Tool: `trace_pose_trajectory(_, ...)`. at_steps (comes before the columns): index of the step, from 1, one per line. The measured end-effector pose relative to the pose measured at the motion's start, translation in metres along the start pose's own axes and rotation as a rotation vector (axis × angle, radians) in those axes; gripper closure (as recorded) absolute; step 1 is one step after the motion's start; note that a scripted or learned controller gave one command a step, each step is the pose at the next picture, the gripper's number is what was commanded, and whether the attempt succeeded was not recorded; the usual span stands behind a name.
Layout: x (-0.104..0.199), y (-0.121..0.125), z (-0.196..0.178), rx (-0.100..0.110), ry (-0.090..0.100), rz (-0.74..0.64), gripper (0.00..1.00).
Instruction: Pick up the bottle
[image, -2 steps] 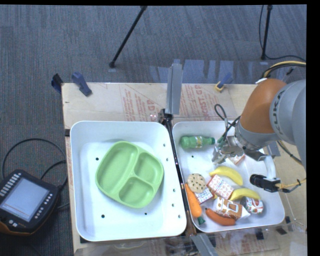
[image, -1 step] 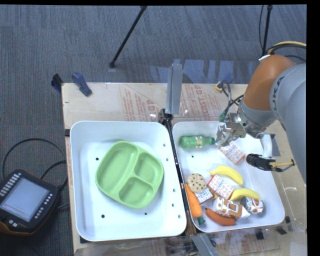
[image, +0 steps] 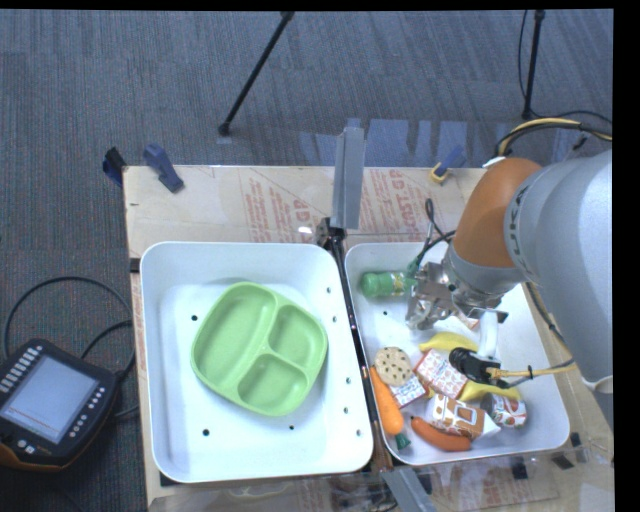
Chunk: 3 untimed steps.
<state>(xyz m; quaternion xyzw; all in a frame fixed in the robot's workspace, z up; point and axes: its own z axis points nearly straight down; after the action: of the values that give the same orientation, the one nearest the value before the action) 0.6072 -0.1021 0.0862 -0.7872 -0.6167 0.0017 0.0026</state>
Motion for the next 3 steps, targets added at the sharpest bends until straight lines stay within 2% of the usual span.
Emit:
trace_pose_trajectory(1,0.018,0.032,0.000,0.001,-0.002,0.185,1.00)
trace_pose_trajectory(2,0.025,0.031,-0.054,-0.003,0.000,0.385,1.00)
trace_pose_trajectory(3,0.057,0.023,-0.116,-0.003,0.000,0.372,1.00)
